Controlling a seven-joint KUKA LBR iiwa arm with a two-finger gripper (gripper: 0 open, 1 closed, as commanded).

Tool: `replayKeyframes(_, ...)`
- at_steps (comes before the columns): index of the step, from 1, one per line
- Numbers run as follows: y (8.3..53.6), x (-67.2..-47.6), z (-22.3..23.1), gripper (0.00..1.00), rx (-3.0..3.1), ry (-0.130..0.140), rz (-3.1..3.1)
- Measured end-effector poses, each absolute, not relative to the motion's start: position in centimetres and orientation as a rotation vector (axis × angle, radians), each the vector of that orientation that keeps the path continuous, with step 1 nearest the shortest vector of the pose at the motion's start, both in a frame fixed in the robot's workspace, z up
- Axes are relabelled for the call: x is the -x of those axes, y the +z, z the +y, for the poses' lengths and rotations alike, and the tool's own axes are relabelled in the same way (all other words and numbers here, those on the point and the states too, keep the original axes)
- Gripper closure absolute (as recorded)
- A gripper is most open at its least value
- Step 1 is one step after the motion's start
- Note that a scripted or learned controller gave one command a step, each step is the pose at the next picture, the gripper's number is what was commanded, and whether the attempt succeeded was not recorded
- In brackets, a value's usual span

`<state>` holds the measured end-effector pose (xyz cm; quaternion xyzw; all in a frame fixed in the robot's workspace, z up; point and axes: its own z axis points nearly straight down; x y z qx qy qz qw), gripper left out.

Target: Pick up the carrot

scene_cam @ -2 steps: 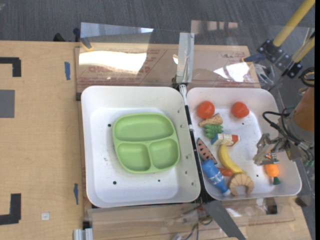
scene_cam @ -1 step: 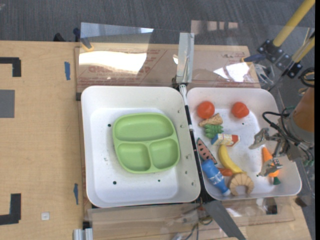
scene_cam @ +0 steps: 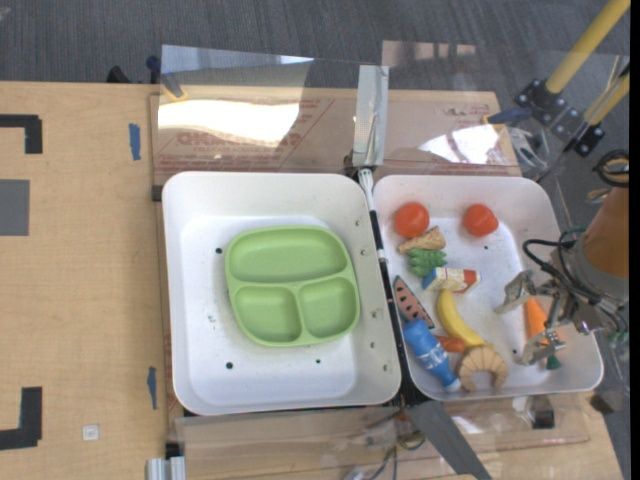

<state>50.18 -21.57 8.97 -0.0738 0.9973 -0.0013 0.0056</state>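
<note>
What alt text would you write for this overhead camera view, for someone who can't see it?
A robot gripper straddles an orange carrot in the right bin, which also holds toy food: two tomatoes, a banana, a croissant and a blue bottle. The left bin holds a green divided plate.

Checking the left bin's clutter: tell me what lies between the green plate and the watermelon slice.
In the camera view, only bare white floor of the left bin and the two bins' adjoining rims lie between the green plate and the watermelon slice.
</note>
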Motion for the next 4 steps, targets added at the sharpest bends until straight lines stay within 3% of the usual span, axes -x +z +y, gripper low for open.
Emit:
replayKeyframes(1, 10.3, -50.7, -21.5, 1.00, 0.231, -0.011, 3.106)
replayKeyframes(2, 10.2, -50.6, -21.5, 0.00, 0.231, -0.010, 3.108)
replayKeyframes(3, 9.0, -50.1, -21.4, 0.00, 0.154, -0.002, 3.128)
replayKeyframes(4, 10.3, -50.6, -21.4, 1.00, 0.154, -0.009, 3.112)
